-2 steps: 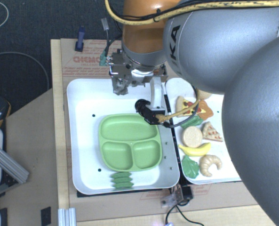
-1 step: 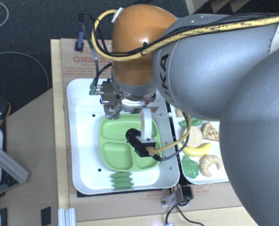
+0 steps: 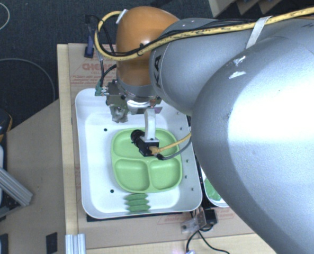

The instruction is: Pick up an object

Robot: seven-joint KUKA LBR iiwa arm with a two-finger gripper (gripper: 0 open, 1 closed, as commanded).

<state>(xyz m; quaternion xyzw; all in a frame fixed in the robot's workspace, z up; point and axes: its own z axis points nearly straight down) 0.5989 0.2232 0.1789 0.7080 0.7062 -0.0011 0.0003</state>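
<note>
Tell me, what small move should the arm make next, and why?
Probably ease down toward the far rim of the green divided plate: the gripper hangs right by it in the white bin, while the small ridged green piece lies farther off.

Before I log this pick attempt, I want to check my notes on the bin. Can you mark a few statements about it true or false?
1. A green divided plate lies in the left bin. True.
2. The plate has two compartments. False: it has three, one wide at the far side and two at the near side.
3. A small ridged green piece lies on the bin floor by the plate's near edge. True.
4. The plate is turned upside down. False: its hollows face up.
5. The grey arm comes in from the view's right. True.
</note>
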